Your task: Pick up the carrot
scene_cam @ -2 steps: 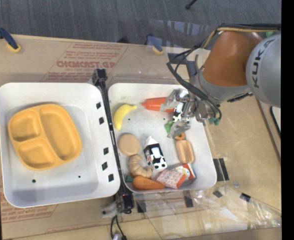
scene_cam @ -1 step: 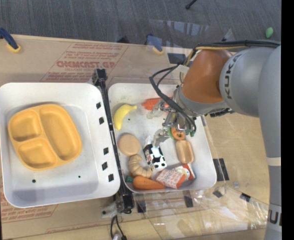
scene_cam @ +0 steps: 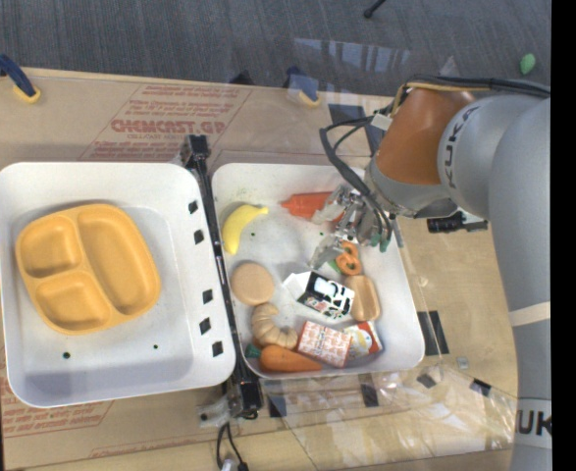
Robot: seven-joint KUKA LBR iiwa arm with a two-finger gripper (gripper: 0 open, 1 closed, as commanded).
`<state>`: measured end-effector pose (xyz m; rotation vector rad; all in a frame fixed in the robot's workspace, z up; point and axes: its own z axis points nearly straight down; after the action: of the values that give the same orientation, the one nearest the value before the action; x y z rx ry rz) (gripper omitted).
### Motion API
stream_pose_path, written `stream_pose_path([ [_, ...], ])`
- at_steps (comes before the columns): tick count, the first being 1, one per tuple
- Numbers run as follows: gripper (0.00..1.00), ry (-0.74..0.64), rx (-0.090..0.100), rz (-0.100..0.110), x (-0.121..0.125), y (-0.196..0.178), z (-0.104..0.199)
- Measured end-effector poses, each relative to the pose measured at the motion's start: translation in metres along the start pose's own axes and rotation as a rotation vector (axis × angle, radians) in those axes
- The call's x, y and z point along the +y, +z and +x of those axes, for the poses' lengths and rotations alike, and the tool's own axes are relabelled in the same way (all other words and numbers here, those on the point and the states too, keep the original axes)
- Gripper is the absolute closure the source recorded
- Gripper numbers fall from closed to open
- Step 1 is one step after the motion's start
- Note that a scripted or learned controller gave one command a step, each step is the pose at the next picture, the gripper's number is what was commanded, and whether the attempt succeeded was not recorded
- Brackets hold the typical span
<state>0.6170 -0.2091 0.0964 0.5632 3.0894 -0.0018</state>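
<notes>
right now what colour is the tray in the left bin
Yellow-orange: the tray, with three compartments, shows best in the camera view.

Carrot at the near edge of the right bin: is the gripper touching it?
Apart. The camera view shows the gripper farther back in the bin, with a printed packet lying between it and the carrot.

The carrot lies partly under a packet; gripper fingertips seem indistinct.

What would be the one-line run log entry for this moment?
claw: over right bin, far side | carrot: near edge of bin, not held | yellow tray: left bin
</notes>
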Motion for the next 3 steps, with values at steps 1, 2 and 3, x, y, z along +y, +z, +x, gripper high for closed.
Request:
stream_pose_path([
  [1,0.0,-0.299,-0.002,0.0,-0.003,0.002,0.009],
  [2,1.0,-0.307,-0.007,0.0,0.0,-0.01,0.007],
  [3,1.0,-0.817,0.0,-0.002,-0.011,-0.026,0.03],
])
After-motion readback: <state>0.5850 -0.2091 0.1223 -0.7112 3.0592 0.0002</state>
